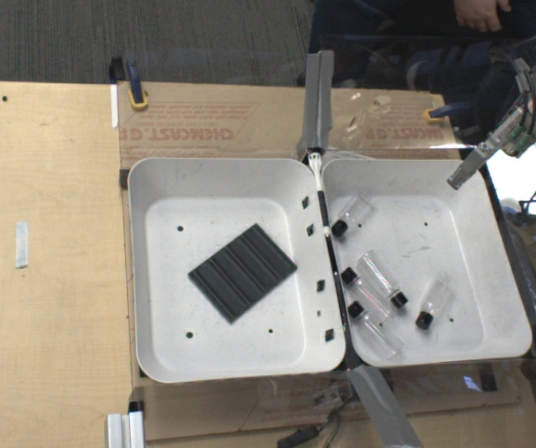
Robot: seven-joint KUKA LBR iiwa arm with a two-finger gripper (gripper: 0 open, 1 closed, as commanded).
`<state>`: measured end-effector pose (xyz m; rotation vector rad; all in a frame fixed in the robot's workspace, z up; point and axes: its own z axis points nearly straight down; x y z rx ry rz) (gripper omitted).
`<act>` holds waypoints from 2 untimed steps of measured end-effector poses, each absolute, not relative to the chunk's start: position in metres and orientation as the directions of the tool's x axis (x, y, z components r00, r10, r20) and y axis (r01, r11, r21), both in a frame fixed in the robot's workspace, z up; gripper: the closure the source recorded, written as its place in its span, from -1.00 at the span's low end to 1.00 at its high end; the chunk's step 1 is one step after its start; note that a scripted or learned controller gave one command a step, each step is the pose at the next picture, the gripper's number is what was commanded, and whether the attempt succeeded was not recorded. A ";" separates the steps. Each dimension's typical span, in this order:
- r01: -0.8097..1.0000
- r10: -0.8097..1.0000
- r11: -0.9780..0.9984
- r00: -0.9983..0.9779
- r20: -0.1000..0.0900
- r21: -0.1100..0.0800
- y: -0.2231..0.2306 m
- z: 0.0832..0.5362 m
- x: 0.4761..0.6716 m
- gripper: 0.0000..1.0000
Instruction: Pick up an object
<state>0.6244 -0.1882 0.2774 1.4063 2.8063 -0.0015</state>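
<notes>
Vials (380,292) with black caps lie scattered in the right bin (492,343), most of them toward its left wall, none lifted yet. The pincer (461,177) hangs above that bin's far right corner, well apart from them; I cannot tell whether it is open or closed. Reaching, gripping and lifting are all left.

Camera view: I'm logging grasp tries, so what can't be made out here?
- Gripper: small and dim above the right bin's far corner; finger state unreadable.
- Arm: cut off by the view's right edge.
- Clear vials: transparent against white, so outlines and exact count are uncertain.
- Dark ridged slab in the left bin: material unclear.
</notes>
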 end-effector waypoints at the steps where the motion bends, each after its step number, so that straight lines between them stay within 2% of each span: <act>1: 0.804 0.804 0.594 -0.594 -0.004 0.001 -0.222 0.353 0.660 -1.00; 2: 0.651 0.651 0.759 -0.759 -0.002 0.001 -0.194 0.187 0.660 -1.00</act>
